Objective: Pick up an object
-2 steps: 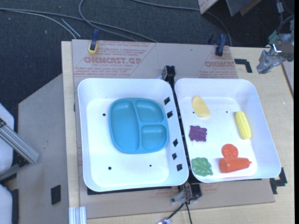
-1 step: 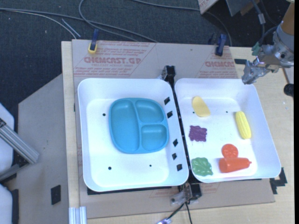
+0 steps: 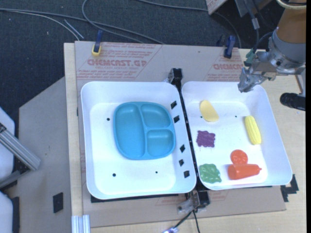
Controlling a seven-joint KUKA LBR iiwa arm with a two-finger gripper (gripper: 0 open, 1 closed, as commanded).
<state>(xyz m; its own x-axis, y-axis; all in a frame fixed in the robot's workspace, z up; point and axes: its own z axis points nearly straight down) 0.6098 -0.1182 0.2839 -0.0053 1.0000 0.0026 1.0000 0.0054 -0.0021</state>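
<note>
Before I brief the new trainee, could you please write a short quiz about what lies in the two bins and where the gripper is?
1. True or false: the blue divided plate lies in the left bin.
2. Which item lies nearest the gripper? A) green toy B) yellow oval piece C) purple grapes
3. Fill in: the corn cob lies near the ____ wall of the right bin, as the camera view shows it.

Key: 1 true. 2 B. 3 right.
</note>
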